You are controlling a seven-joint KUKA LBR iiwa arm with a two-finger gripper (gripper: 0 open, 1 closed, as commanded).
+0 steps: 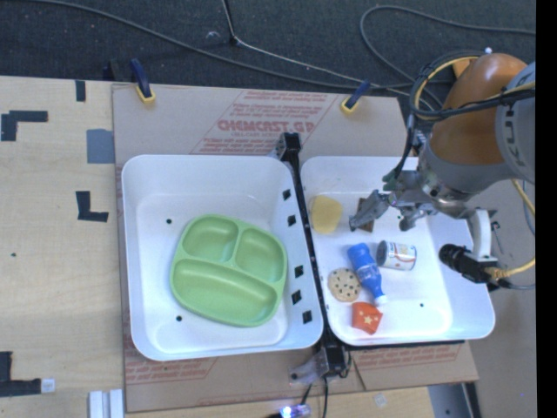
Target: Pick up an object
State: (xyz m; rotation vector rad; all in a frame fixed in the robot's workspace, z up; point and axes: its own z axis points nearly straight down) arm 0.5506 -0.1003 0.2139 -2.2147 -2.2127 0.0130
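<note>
**Camera view: gripper hanging open over the right bin, nothing taken yet**

Camera view is showing the gripper (387, 216) hovering in the upper middle of the right bin (470, 320), with its two dark fingers spread apart and nothing between them. One finger (367, 212) is pointing down and left toward the yellow piece (326, 213), which is lying against the divider side of the bin, just beside that fingertip. It looks like a soft or foamy wedge, probably light and a bit squashy, so I would guess a grip across its narrow width is holding best.

Just below the gripper, the blue bottle (366, 273) is lying on its side, slanting toward the lower right. It seems stiff, smooth and rounded, likely to roll or slip; taking it across the body, square to its long axis, looks safest. Touching its upper end is a small white can (401, 254), also on its side, probably rigid and just as slippery.

Further down, the cookie (344, 285) is lying flat beside the bottle; being so thin, it is offering little to pinch. The red piece (367, 318) is sitting near the bin's lower edge, small and blocky.

Over in the left bin (144, 198), the green divided plate (230, 269) is lying flat, well apart from the arm (474, 129).
</note>
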